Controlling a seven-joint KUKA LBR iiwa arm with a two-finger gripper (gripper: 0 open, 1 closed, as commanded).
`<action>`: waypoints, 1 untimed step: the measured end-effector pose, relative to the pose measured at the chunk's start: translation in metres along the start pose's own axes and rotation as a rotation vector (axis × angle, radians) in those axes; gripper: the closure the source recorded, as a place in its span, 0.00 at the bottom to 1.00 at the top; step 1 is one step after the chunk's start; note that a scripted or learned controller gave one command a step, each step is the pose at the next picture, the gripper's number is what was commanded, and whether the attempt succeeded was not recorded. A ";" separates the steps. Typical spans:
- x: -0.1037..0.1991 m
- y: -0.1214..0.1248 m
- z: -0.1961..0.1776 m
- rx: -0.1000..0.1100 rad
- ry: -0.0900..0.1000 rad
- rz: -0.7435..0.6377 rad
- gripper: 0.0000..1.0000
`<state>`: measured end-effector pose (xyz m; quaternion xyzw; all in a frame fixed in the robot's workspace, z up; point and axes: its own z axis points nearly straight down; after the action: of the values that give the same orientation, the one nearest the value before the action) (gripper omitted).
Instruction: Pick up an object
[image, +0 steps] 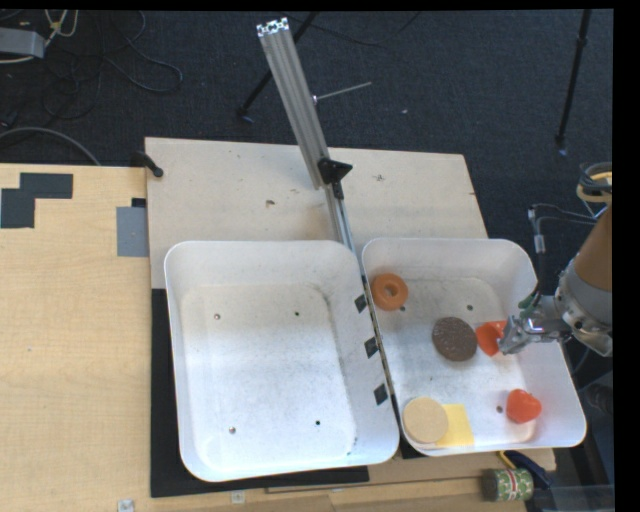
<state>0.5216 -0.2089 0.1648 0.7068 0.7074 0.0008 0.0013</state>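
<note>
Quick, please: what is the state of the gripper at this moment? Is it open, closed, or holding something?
Gripper: cannot be told. It is low in the right bin, right beside a small orange-red object; a hold is not visible.

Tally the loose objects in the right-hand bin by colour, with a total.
Orange ring: 1
Dark brown disc: 1
Red-orange pieces, one by the tool, one near the front corner: 2
Tan disc: 1
Yellow block: 1
Total: 6
</note>
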 end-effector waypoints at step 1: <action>-0.001 0.000 -0.064 -0.002 -0.001 -0.001 1.00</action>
<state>0.5219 -0.2097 0.2284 0.7067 0.7075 0.0011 0.0022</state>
